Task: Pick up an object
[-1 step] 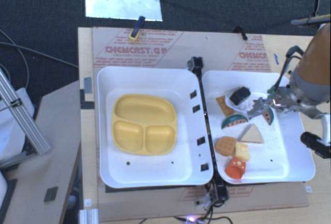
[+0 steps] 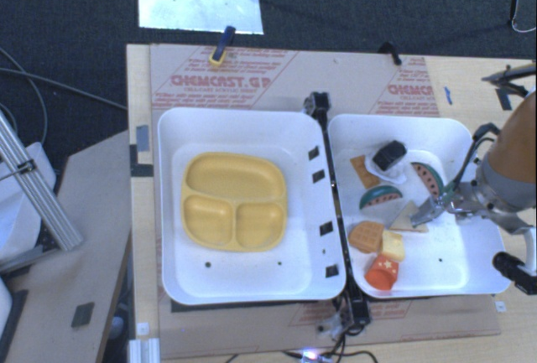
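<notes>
We are watching the gripper (image 2: 426, 215) closing on a pale wedge (image 2: 409, 221) inside the glossy right bin (image 2: 457, 269), beside a smooth yellow divided plate (image 2: 235, 200), board reading "CHEMCAST GP" (image 2: 220, 81).

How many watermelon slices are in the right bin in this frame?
2. One watermelon slice lies near the bin's upper middle, beside the arm's hand. The other watermelon slice lies left of it, toward the bin's centre. More could be hidden under the arm.
</notes>
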Robot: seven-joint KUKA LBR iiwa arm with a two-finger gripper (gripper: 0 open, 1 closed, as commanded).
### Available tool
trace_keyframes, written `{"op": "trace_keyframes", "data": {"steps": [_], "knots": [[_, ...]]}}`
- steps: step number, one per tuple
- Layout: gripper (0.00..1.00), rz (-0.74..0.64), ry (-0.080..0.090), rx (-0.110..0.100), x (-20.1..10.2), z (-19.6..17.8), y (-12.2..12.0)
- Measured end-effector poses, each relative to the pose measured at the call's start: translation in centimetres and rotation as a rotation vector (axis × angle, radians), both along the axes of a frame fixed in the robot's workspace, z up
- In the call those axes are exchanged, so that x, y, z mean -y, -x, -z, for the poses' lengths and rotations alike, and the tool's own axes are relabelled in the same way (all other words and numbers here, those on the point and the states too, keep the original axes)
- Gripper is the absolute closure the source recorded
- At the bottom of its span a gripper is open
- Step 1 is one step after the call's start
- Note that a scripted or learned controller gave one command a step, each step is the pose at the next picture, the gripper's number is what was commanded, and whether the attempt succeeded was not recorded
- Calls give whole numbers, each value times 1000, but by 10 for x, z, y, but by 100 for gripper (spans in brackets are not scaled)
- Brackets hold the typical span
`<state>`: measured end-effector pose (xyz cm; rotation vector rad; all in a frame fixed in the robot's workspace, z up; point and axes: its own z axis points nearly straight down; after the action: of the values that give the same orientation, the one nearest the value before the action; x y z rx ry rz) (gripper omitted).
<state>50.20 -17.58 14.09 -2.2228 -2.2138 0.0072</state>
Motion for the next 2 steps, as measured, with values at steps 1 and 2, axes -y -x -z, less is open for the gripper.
{"op": "trace_keyframes", "data": {"steps": [1, 2], "knots": [[100, -5, 1, 10, -3, -15, -4], [0, -5, 0, 10, -3, -14, -4]]}}
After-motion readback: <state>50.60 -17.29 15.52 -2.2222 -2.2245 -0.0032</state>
